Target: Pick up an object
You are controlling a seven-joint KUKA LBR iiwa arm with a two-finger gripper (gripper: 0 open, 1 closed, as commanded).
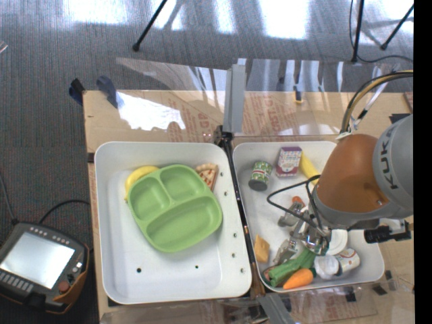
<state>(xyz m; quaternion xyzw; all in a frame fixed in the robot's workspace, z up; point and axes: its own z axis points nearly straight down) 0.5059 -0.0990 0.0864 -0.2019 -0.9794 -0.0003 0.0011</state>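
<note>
gripper (302,238) is seen low in the right bin (270,155), w/ toy veg just below it: a green piece (289,267) and an orange carrot (299,279), both lying long-axis roughly left-right, tilted up toward the right, at the bin's near edge. finger state can't be told; the metal parts are too cluttered. nothing is seen held. carrot looks small, smooth, tapered.

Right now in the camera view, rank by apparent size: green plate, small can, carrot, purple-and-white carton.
1. green plate, by far the largest.
2. purple-and-white carton.
3. small can and carrot: look about alike, and the carrot sits nearer the camera, so I won't rank them.
</note>
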